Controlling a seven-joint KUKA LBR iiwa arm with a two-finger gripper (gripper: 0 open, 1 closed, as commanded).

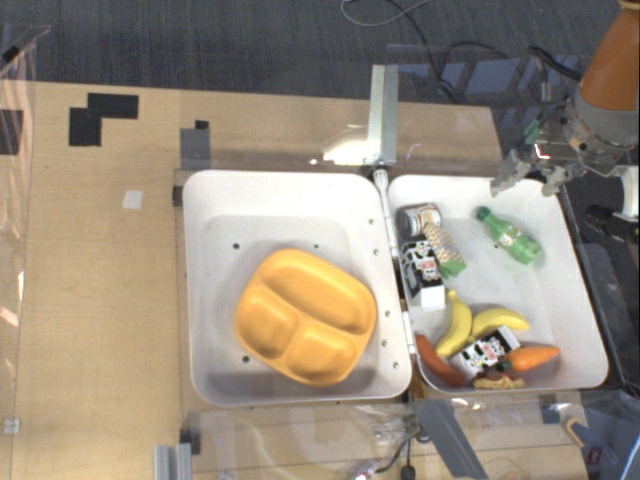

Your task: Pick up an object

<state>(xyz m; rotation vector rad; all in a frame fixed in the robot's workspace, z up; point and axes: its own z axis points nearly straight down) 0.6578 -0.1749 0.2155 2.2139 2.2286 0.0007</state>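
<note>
My gripper [527, 179] hovers over the far edge of the right bin [585, 298], open with nothing between its fingers. A green bottle [509, 236] lies just below and in front of it. Along the bin's left wall sit a silver can [418, 218] and a small printed carton [424, 269]. At the near end lie two bananas [456, 328], an orange carrot [530, 358], a red item [437, 360] and another small carton [489, 349].
A yellow divided plate [305, 314] fills much of the left bin [210, 228]. A metal post [383, 118] stands behind the rim between the bins. Cables trail across the floor at the back.
</note>
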